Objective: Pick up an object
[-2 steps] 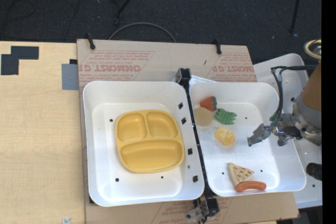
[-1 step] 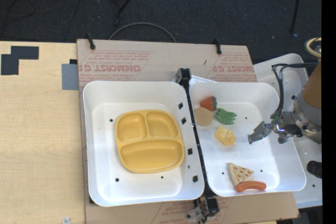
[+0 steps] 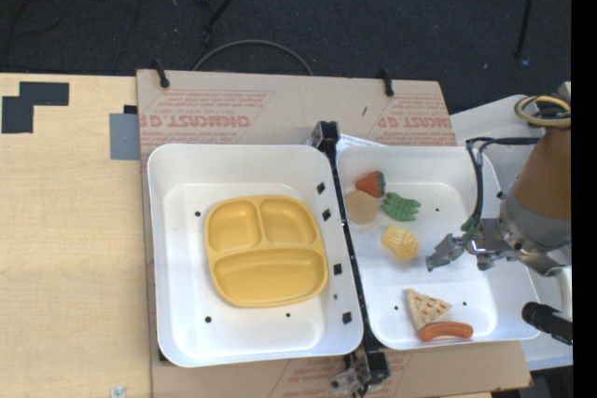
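Left bin: yellow tray alone, three compartments, nothing in them. Divider running near to far between the two bins.

Right bin: toy food along the left side and the near edge. Far left, tomato touching a tan piece; green piece just right of those. Corn near mid-bin, long axis slanting left-far to right-near. At the near edge, pizza wedge with sausage against it, lying left to right.

Gripper at mid-bin, right of the corn and apart from it, fingers dark and foreshortened; open or closed, impossible to tell. Nothing seen between them. Arm reaching in over the right wall.

Corn judged the likeliest pick: closest item, straight to the left, bare floor on all sides. Pizza and sausage crowd the near wall, a tighter approach.
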Robot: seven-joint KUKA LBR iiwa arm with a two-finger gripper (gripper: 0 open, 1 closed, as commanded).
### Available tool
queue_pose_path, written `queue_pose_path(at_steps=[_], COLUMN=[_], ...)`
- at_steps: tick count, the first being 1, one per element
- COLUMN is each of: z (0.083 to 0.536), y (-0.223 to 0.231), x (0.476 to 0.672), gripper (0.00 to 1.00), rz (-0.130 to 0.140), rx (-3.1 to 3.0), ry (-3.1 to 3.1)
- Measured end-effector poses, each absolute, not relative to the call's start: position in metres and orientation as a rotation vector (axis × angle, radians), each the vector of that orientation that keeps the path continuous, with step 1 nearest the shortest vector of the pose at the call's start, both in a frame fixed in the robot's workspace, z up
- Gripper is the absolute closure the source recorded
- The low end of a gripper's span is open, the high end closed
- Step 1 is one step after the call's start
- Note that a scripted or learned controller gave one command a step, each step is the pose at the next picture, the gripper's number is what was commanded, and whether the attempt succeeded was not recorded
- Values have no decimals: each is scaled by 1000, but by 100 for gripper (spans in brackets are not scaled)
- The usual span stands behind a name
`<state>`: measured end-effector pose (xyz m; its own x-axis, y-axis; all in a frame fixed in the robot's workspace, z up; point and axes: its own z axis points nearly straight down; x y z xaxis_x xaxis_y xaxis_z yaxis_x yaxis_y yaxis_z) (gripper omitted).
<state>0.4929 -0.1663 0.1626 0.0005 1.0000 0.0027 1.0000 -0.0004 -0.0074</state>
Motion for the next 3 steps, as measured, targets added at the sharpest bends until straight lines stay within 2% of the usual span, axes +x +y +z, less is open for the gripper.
queue_pose_path(at_steps=[1,2,3], z=[105,87,99], y=[-172,-171,-172], x=[484,484,485], gripper=[0,0,100], rz=[6,2,0], rx=[-2216,-2220,-2225], ry=[-2214,-2219,-2215])
